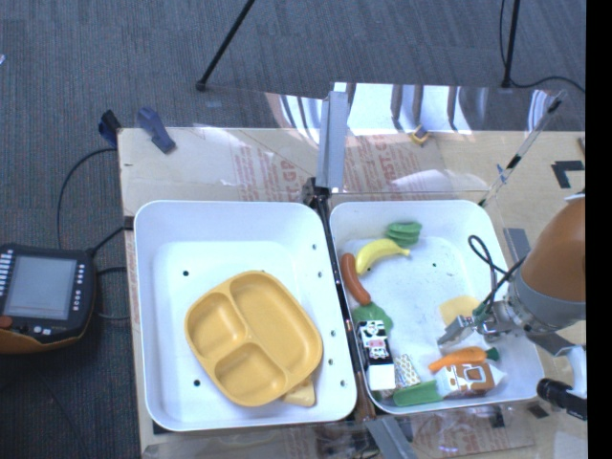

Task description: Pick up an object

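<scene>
Carrot [460, 358] lies just below the tool [466, 329] — long axis running left-right, beside the carton [466, 380]; tool's open-or-closed state I cannot tell.

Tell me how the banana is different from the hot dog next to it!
The banana is yellow, but the hot dog is reddish orange. The banana curves like a smile, while the hot dog is nearly straight. The banana sits farther into the right bin; the hot dog lies along that bin's left wall. Both are long toy foods, lying flat in the same bin.
</scene>
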`<state>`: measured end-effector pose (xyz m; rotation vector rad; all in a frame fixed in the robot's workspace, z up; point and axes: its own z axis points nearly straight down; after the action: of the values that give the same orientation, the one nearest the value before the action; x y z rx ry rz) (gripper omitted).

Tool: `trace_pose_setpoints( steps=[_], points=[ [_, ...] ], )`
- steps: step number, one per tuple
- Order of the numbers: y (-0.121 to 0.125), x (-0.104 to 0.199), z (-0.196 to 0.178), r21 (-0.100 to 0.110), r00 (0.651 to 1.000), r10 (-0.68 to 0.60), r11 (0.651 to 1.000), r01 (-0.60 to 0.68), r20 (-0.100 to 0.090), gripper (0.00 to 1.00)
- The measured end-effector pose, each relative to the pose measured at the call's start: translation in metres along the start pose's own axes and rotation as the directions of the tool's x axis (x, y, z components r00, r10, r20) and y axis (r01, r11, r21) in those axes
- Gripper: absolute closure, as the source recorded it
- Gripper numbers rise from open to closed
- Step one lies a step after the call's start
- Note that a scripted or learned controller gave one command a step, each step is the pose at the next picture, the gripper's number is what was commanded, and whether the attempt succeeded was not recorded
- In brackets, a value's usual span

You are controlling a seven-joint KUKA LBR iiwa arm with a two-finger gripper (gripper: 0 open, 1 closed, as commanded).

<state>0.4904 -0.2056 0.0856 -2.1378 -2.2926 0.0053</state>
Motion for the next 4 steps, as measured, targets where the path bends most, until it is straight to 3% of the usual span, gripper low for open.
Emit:
trace_pose_setpoints(
  steps=[1, 2, 3, 4],
  points=[
    [0.051, -0.006, 0.0, -0.004, 0.999, -0.033, 0.999, 0.033, -0.003, 0.0],
    [0.051, -0.007, -0.009, -0.001, 0.999, -0.035, 0.999, 0.035, -0.004, 1.0],
    [0.051, -0.007, -0.009, 0.0, 0.999, -0.035, 0.999, 0.035, -0.004, 0.0],
    [0.089, -0.011, -0.001, -0.005, 0.988, -0.157, 0.988, 0.157, -0.001, 0.0]
  ],
)
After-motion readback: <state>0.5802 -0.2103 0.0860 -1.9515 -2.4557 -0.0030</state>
